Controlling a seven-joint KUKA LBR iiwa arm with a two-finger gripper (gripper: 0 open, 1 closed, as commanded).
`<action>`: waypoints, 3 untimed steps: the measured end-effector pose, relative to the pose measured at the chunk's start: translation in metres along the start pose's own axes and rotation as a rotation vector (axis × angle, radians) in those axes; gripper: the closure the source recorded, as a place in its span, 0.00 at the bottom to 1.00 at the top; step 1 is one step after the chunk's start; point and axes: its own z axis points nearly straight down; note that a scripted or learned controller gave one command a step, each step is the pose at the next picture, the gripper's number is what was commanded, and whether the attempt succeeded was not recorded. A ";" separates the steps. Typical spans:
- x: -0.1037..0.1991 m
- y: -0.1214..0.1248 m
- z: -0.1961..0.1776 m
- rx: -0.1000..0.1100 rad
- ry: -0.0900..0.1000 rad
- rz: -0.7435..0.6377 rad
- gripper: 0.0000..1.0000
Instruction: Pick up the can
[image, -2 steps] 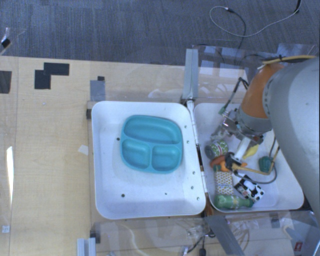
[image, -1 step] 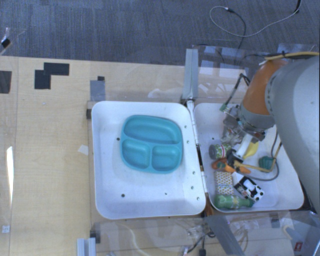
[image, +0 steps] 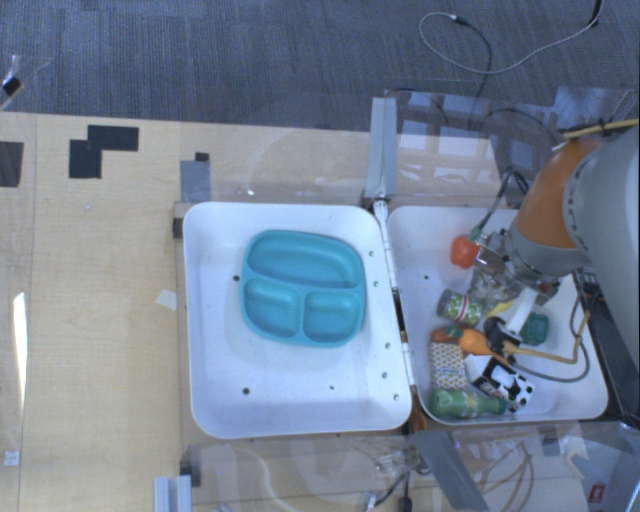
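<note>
Reaching in from the right, the arm (image: 590, 200) hangs over the right bin (image: 420, 240).
Arm: grey, with an orange band above the wrist, low over the middle of the right bin.
Hand (image: 492, 285): just right of the can, close above it; open or closed cannot be told.
Can (image: 460, 305): lies on its side near the middle of the right bin, green-patterned, with an orange piece (image: 468, 341) just below it.
Other contents: red-orange ball (image: 463, 251) above the can; checked packet (image: 449, 366) and green bottle (image: 465, 403) toward the near wall; black-and-white toy (image: 505, 385) beside them; teal block (image: 536, 327) to the right.
Left bin (image: 210, 380): holds a blue tray (image: 303, 287) with three compartments.
Table (image: 90, 330): pale wood, black tape marks at the far left.
</note>
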 end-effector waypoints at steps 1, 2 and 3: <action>0.129 -0.010 -0.146 0.005 0.000 0.009 1.00; 0.129 -0.010 -0.146 0.006 -0.001 0.008 0.00; 0.127 -0.027 -0.095 0.009 -0.003 0.106 0.00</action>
